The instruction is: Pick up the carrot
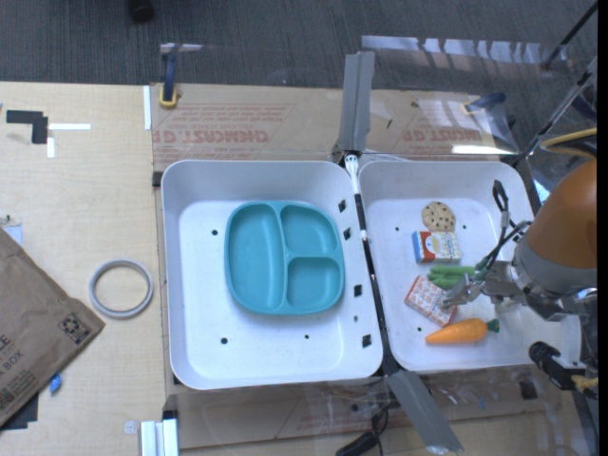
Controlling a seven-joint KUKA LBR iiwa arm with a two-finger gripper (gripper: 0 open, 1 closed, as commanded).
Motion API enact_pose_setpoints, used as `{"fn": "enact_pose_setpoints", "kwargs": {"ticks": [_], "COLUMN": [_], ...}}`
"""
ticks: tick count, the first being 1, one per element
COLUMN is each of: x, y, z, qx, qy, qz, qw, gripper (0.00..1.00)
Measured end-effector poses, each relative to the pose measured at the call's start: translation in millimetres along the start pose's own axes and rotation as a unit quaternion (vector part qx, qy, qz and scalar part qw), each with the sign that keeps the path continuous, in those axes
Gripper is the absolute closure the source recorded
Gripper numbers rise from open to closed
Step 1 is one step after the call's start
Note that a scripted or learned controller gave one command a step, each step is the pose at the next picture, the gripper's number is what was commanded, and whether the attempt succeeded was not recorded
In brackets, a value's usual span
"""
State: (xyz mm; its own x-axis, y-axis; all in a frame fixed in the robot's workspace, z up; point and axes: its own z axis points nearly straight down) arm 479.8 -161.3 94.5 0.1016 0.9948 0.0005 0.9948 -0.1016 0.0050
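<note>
Overhead slanted view of the bench with two shallow white bins side by side. The arm, grey with an orange band, reaches in from the right edge of the view over the right bin. Its gripper hangs low over the bin floor; whether the fingers are spread or pressed together cannot be told from this view, and nothing can be seen pinched between them.

The carrot, orange with a small green top, lies flat on the bin floor just below the gripper in the view, apart from it, its green end pointing toward the arm. A green vegetable lies right at the gripper, on its far side from the carrot. A red-and-white packet sits just to the left of the gripper, near the carrot's tip. Beyond the green vegetable stand a small carton and, farther still, a round cookie.

Well to the left of the gripper, the left bin holds a teal divided plate. Farther left, a ring of tape rests on the bench.
</note>
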Motion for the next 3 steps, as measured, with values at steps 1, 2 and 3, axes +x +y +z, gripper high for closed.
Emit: {"fn": "enact_pose_setpoints", "kwargs": {"ticks": [1, 2, 3], "x": [-49, 35, 65], "y": [3, -6, -8], "z": [-25, -16, 1], "qx": [0.004, 0.006, 0.0], "qy": [0.0, -0.001, -0.002], "qz": [0.069, 0.287, 0.416], "qw": [0.9976, 0.958, 0.9096], "gripper": [0.0, 0.0, 0.0]}}
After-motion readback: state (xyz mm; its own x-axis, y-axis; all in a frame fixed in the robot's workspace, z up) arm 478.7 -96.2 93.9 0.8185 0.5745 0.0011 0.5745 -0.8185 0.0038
